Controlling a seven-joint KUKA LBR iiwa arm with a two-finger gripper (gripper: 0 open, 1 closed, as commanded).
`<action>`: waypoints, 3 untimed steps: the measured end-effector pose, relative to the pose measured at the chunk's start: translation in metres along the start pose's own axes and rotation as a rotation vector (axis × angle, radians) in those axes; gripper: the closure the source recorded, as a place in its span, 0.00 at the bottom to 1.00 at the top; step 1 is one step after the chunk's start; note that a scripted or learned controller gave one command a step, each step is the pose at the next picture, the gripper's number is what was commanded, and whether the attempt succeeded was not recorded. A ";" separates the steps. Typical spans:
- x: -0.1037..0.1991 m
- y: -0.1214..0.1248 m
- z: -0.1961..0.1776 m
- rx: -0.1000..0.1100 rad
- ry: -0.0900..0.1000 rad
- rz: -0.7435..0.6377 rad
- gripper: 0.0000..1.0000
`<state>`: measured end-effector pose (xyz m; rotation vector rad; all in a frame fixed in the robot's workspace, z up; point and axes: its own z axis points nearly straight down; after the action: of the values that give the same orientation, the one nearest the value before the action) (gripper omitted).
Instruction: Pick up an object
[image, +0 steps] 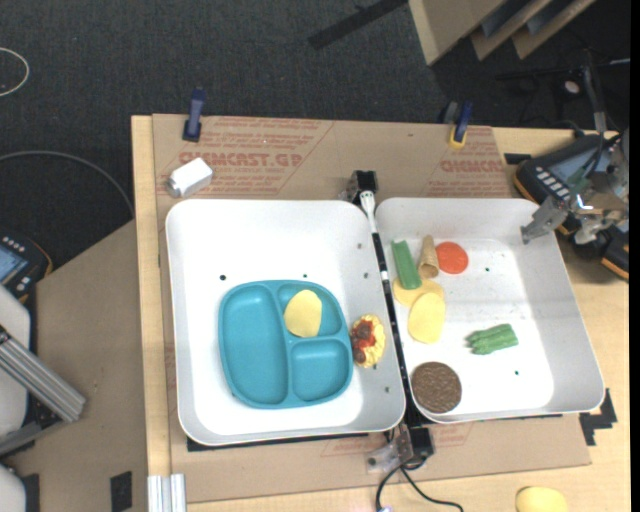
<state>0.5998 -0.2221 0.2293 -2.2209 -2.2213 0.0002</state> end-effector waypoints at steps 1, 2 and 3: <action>0.000 0.001 -0.011 -0.004 -0.002 -0.001 1.00; 0.048 -0.008 -0.163 -0.020 -0.004 -0.006 1.00; 0.005 -0.017 -0.317 -0.022 -0.011 0.004 1.00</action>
<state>0.5832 -0.2175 0.5466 -2.2413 -2.2339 -0.0116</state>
